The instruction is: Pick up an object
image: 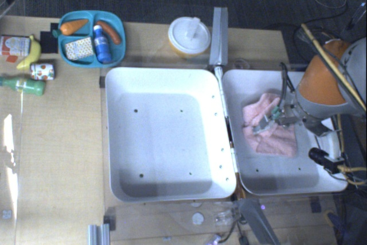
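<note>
- Camera view looks down on two shallow white plastic bins side by side on the pale wooden tabletop [63,140]: the left bin [166,135] and the right bin [275,181].
- A crumpled pink cloth [269,126] lies in the right bin, a little toward 12 o'clock of its middle; it is the only thing there to pick.
- The grey arm with its orange band [321,84] comes in from 3 o'clock, and its claw [277,116] sits low at the cloth, over its 3 o'clock half.
- Whether the claw is apart, together or clamped on fabric I cannot tell; dark parts and cloth folds blur together there.
- Task progress, as a judgement: the approach looks made, yet the cloth rests on the bin floor, so the lift is not yet done. A firm pinch and a clean rise are left.
- Off at 10 o'clock on the tabletop stand a blue divided tray of toy food [92,38] and a white lidded cup [189,35], well apart from the work.
</note>
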### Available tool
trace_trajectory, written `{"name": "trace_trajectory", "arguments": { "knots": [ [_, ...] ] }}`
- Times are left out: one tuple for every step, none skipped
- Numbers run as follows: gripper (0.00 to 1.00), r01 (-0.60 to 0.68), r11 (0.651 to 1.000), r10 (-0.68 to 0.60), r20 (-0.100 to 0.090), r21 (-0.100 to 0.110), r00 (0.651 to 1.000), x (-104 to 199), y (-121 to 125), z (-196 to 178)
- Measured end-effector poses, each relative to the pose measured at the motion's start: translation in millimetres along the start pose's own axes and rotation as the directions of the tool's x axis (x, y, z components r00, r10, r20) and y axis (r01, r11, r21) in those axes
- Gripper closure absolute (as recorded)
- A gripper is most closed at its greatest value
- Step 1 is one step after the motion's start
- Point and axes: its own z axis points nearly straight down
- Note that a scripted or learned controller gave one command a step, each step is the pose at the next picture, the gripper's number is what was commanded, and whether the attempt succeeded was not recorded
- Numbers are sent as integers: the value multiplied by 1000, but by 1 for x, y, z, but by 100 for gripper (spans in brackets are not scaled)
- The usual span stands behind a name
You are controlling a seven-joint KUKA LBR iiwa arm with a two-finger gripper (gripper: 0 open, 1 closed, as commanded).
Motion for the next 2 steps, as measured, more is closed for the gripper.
{"name": "trace_trajectory", "arguments": {
  "knots": [
    [0, 151, 989, -151, 4, -9, 989, 14, -49, -2],
    [0, 242, 970, -242, 0, -3, 970, 10, 10, 0]
  ]
}}
